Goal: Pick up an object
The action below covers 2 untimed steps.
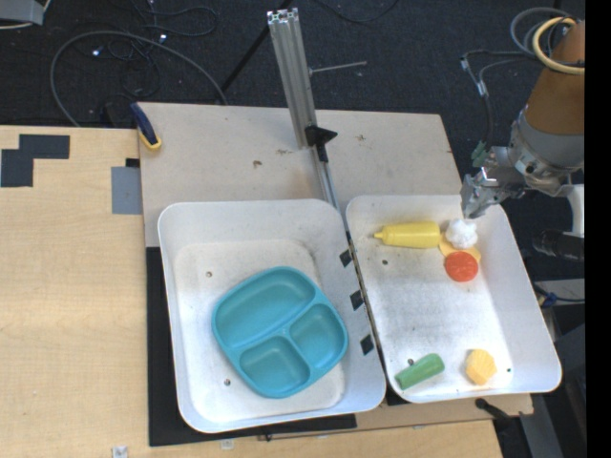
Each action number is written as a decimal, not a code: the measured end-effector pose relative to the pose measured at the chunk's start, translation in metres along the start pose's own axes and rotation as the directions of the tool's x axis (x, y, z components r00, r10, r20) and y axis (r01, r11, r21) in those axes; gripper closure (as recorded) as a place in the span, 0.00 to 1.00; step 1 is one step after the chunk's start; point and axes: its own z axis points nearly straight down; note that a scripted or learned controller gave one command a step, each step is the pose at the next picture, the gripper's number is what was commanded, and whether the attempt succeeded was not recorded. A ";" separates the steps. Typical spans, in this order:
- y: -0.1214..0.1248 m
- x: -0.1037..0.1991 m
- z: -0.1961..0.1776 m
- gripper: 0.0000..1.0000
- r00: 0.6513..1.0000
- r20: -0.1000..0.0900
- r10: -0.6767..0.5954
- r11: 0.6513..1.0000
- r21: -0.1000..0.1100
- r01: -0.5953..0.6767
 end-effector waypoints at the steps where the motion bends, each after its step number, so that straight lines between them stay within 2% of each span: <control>1: 0.004 0.053 -0.006 1.00 1.000 -0.002 -0.003 1.000 0.003 0.003; 2: 0.002 0.099 -0.009 1.00 1.000 -0.003 -0.003 1.000 0.005 0.003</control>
